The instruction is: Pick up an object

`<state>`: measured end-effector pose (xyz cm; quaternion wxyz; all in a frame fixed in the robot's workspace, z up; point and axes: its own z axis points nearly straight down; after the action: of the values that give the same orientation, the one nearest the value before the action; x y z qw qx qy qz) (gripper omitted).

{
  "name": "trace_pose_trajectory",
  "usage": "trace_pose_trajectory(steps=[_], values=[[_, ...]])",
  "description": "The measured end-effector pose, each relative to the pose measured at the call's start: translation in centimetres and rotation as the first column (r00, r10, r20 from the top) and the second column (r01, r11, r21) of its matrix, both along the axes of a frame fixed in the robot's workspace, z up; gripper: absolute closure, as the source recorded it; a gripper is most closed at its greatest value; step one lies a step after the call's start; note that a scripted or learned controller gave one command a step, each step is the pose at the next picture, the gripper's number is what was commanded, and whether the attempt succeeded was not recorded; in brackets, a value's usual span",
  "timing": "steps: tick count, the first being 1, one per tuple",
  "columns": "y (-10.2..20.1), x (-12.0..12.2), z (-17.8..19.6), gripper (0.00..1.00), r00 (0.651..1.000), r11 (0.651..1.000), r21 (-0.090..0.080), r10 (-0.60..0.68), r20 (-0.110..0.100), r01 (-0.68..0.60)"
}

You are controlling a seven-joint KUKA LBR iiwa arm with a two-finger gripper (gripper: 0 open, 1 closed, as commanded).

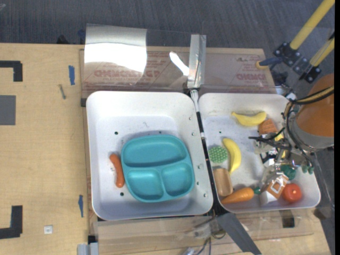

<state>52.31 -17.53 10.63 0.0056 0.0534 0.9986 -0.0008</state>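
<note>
The gripper (277, 162) hangs low in the right bin (223, 106), above the carton (275, 187) and tomato (292, 193); I cannot tell its opening or whether it holds anything. To grasp well, it should centre on one item, clear of neighbours. That bin has two bananas (232, 154), one carrot (237, 195); the left bin (101, 110) has one tray (158, 167), one sausage (117, 170).

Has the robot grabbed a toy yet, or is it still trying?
Nothing looks picked up yet. The gripper is low over the right bin, among the toys near the red tomato and a small carton. I can't tell if it holds anything. Both bananas and the carrot lie in the bin. Grabbing and lifting are left.
</note>
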Motion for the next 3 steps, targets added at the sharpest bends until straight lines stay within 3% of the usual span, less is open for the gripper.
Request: trace_pose_trajectory(steps=[1, 2, 3], values=[[5.5, -0.4, -1.7, 0.0, 0.999, 0.999, 0.001, -0.054, 0.002, 0.054], [8.1, 4.9, -1.7, 0.0, 0.973, 0.973, 0.002, -0.229, 0.002, 0.229], [7.5, 10.3, -1.8, 0.0, 0.998, 0.998, 0.002, -0.055, 0.001, 0.055]])
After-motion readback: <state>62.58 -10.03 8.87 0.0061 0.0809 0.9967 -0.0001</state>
